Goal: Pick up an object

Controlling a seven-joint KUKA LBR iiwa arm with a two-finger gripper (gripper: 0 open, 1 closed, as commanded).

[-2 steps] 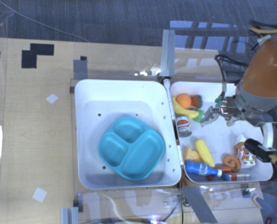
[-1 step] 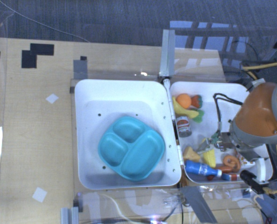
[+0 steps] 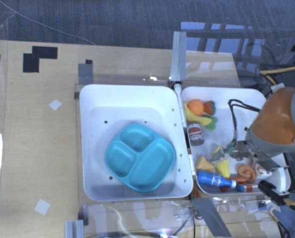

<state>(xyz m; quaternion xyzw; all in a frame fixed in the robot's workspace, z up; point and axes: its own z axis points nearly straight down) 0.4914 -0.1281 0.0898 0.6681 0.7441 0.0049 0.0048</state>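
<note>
My gripper [image 3: 227,151] is low in the right bin [image 3: 247,95], reaching in from the right under the orange wrist band. It hangs just above a small yellow piece [image 3: 223,168] and beside a yellow cheese wedge [image 3: 203,163]. A blue bottle [image 3: 214,179] lies along the bin's front wall. Beside it, under the wrist, sits a brown pretzel-like ring [image 3: 246,172]. Further back lie an orange fruit [image 3: 196,106], a banana [image 3: 197,118], a green piece [image 3: 211,124] and a small can [image 3: 195,134]. Nothing is visibly held.
The left bin [image 3: 95,103] holds a blue divided plate [image 3: 140,156]. A metal post [image 3: 178,53] stands behind the wall between the two bins. Black cables [image 3: 234,118] loop over the right bin near the arm.
</note>
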